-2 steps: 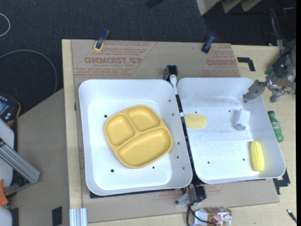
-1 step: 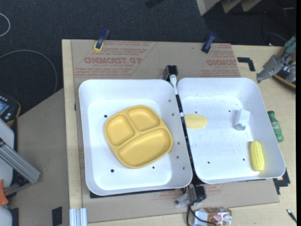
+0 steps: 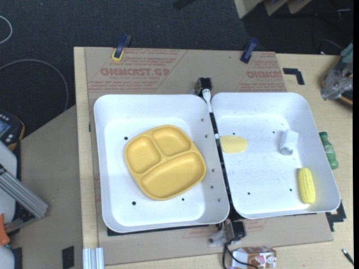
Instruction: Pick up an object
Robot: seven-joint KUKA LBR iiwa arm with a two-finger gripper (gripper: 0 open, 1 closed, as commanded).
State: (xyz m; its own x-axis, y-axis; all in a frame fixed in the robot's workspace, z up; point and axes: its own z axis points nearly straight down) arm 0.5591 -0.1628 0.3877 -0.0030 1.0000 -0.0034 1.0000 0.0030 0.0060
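Bright, even overhead light — white bins [image 3: 106,150] near glare, slightly soft.

Yellow divided plate [image 3: 164,161] in left bin [image 3: 106,116]; corn cob [image 3: 306,185] in right bin [image 3: 303,108].

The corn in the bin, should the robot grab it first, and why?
Probably yes: moving down over the corn seems a good first step. It lies alone near the right bin's front right corner, apart from the yellow piece and the small white tube, so nothing crowds it.
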